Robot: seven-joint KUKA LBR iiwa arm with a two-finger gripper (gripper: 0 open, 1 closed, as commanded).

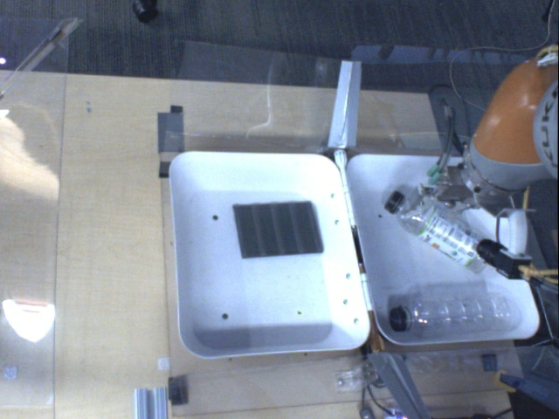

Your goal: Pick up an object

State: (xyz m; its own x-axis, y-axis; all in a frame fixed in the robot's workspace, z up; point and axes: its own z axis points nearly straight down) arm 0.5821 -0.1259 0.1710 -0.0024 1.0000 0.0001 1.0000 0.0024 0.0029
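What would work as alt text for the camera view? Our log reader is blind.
A grey-and-orange robot arm reaches from the right over the right white bin, its gripper low above a clear plastic bottle lying at a slant. A second clear bottle lies along that bin's near wall. The left bin holds a dark ribbed rectangular pad.

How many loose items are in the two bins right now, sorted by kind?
Clear plastic bottles: 2, one under the arm and one along the near wall, both in the right bin
Dark ribbed pads: 1, in the left bin
Total: 3
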